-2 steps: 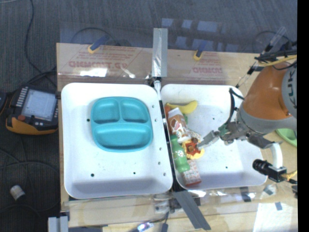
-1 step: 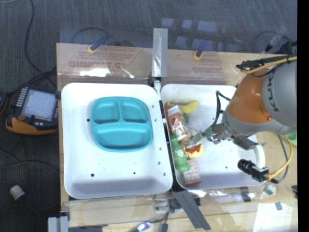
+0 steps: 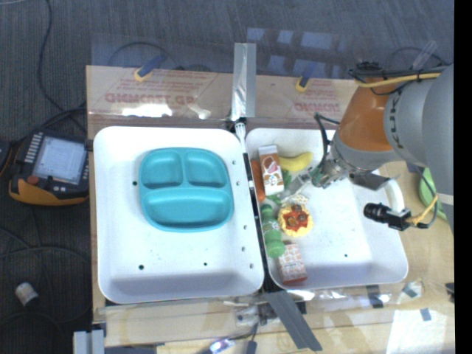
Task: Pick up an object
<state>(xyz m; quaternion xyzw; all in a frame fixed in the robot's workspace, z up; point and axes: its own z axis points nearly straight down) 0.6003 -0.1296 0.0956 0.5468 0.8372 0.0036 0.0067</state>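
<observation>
The arm (image 3: 413, 120) runs out of frame at the right edge, so its upper part is cut off. The hand (image 3: 322, 174) is too small and blurred to tell how its fingers stand. The banana (image 3: 297, 161) lies partly behind the carton (image 3: 271, 171) (its left end hidden). The labels on the packet (image 3: 290, 262) are unreadable.

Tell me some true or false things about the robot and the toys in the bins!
1. The blue tray lies in the left bin. True.
2. The banana is in the left bin. False: it lies in the right bin, near the far edge.
3. The pincer is over the right bin, close to the banana. True.
4. The little pizza sits on the blue tray. False: it lies in the right bin.
5. The toys crowd the right bin's left side. True.
</observation>
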